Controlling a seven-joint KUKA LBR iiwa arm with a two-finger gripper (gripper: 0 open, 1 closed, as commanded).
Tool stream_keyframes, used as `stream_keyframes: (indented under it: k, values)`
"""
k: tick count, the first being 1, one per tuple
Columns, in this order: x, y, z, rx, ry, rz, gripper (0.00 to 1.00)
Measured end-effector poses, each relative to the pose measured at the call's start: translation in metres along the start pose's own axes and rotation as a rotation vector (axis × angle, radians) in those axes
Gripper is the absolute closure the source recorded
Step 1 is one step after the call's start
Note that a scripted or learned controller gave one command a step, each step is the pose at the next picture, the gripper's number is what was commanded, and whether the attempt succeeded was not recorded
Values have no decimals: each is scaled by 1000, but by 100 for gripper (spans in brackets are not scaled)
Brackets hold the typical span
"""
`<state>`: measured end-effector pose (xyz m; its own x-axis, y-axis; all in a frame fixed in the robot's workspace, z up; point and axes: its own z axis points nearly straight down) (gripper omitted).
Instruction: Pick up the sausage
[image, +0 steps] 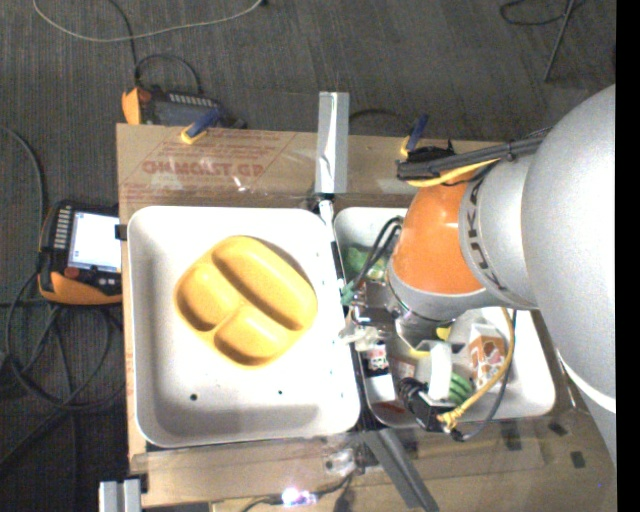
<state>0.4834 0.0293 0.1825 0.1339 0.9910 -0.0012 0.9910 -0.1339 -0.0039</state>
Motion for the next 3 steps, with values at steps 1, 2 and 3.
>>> stream_keyframes:
  k: [1,2,3]
  values:
    - [-4,1,-1,-2,0,-714,100]
    - [18,-2,-1,-2,1,-1199,100]
    - [79,-11,25,-2,1,-1686,100]
